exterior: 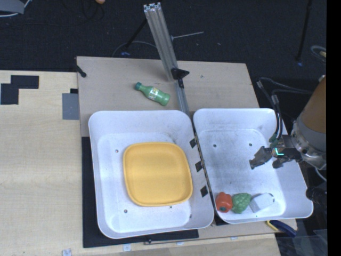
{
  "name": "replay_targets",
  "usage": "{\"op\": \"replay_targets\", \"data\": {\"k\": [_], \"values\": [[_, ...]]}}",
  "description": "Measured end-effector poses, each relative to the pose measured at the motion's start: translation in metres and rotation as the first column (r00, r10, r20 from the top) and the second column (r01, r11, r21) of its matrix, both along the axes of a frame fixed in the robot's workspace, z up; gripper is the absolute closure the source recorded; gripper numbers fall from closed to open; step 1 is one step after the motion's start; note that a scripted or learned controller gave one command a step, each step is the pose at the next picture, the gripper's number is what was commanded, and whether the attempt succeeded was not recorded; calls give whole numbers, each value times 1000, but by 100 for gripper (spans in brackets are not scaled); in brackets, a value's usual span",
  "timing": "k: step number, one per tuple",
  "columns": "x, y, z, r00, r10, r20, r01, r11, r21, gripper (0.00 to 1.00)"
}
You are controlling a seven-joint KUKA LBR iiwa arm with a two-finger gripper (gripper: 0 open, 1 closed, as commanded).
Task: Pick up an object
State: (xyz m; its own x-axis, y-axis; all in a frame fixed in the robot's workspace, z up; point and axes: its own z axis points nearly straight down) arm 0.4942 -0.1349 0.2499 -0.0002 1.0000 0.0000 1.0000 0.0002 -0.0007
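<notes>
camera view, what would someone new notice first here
The yellow plate in the left bin stands out first. In the right bin, a red item, a green one and a white one sit along the near edge, with the claw above them. A green bottle lies behind the bins.

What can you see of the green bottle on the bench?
The green bottle lies on its side on the tan board behind the left bin, outside both bins. It looks like small green plastic with a pale label around its middle. Its narrow neck end points toward the view's upper left. It touches nothing but the board.
</notes>
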Motion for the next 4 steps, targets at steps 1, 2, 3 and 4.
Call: {"op": "replay_targets", "data": {"k": [1, 2, 3, 4], "values": [[0, 0, 0, 1000, 0, 0, 0, 1000, 0, 0], [2, 3, -43, 1000, 1, -4, -1, 1000, 1, 0], [-2, -5, -90, 1000, 0, -4, 0, 1000, 1, 0], [-8, 4, -139, 1000, 1, -4, -1, 1000, 1, 0]]}}
